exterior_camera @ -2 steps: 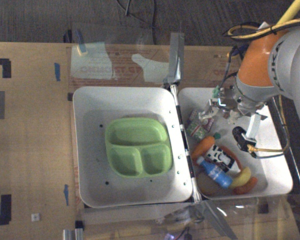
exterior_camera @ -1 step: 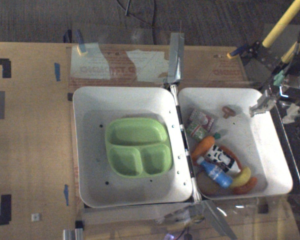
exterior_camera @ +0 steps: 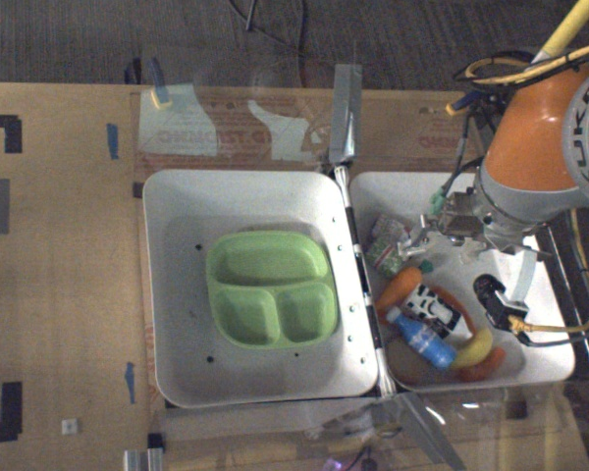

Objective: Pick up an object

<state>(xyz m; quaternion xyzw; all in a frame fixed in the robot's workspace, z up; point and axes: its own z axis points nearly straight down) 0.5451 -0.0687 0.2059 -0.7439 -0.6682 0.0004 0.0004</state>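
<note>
Two shallow white plastic bins sit side by side on a tan wooden worktop (exterior_camera: 59,292). The left bin (exterior_camera: 167,263) holds a green three-compartment plastic tray (exterior_camera: 272,287) at its centre. The right bin (exterior_camera: 555,356) holds a cluster near its left wall: a crumpled clear wrapper (exterior_camera: 388,241) farthest, an orange carrot-shaped toy (exterior_camera: 400,287) nearer, then a blue plastic bottle (exterior_camera: 424,341) nearest.

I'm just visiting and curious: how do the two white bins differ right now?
The left bin carries a single green divided tray, lying flat near its middle. The right bin has a jumble of small things, among them a blue bottle and a carrot, crowded toward its near left side. The arm's gripper reaches over the right bin, not the left. Both are shallow, white and side by side.
</note>
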